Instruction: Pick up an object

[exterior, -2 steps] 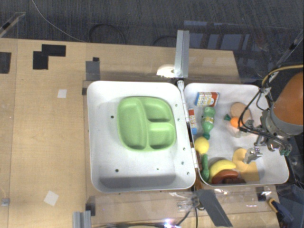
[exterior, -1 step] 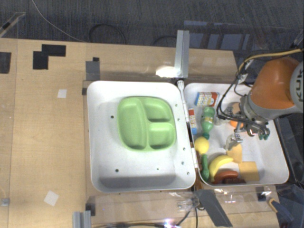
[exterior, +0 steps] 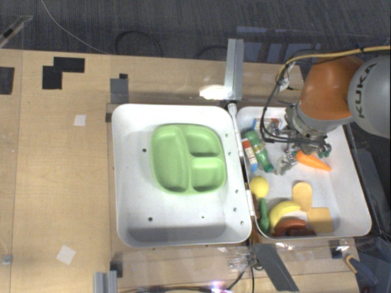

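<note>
My gripper (exterior: 292, 161) hangs over the right bin (exterior: 351, 188), under the orange-banded wrist, low above the bin floor. An orange carrot (exterior: 313, 160) lies just to its right, close to the fingers. A green bottle (exterior: 259, 153) and a red-and-white item (exterior: 249, 152) lie to the gripper's left by the bin's wall. Nearer the front sit a yellow lemon (exterior: 260, 186), a banana (exterior: 284, 211), a tan bread-like piece (exterior: 302, 193), a tan block (exterior: 320, 218) and a brown round item (exterior: 292, 226). I see nothing between the fingers.
The left bin (exterior: 131, 224) holds a green divided plate (exterior: 188, 158). A metal post (exterior: 234, 72) stands behind the divider between the bins. Cables loop from the wrist over the right bin's back edge.
</note>
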Available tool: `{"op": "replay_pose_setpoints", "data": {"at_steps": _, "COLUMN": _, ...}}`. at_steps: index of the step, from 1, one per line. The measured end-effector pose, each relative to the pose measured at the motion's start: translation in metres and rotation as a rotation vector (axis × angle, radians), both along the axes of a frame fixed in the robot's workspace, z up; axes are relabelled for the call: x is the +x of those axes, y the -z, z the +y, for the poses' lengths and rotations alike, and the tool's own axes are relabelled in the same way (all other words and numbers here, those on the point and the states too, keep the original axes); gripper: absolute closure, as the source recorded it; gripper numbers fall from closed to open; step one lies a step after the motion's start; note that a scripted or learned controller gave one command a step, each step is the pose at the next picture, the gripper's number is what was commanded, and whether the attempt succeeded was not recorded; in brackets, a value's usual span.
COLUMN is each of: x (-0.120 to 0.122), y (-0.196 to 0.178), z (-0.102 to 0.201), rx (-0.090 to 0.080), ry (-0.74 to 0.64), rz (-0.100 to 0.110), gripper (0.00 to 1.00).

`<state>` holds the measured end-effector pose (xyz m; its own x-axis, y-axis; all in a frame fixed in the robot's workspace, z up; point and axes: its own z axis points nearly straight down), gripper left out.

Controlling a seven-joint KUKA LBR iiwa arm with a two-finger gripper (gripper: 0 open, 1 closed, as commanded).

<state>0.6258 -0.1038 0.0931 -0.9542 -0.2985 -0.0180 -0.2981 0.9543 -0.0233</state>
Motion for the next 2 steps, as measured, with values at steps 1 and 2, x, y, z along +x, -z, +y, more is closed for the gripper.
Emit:
{"op": "replay_pose_setpoints", "data": {"at_steps": 1, "x": -0.089, "y": 0.001, "z": -0.004, "rx": 0.009, "ry": -0.01, "rz": 0.007, "gripper": 0.0}}
{"op": "replay_pose_setpoints", "data": {"at_steps": 2, "x": -0.06, "y": -0.038, "z": -0.068, "rx": 0.013, "ry": 0.031, "rz": 0.009, "gripper": 0.0}}
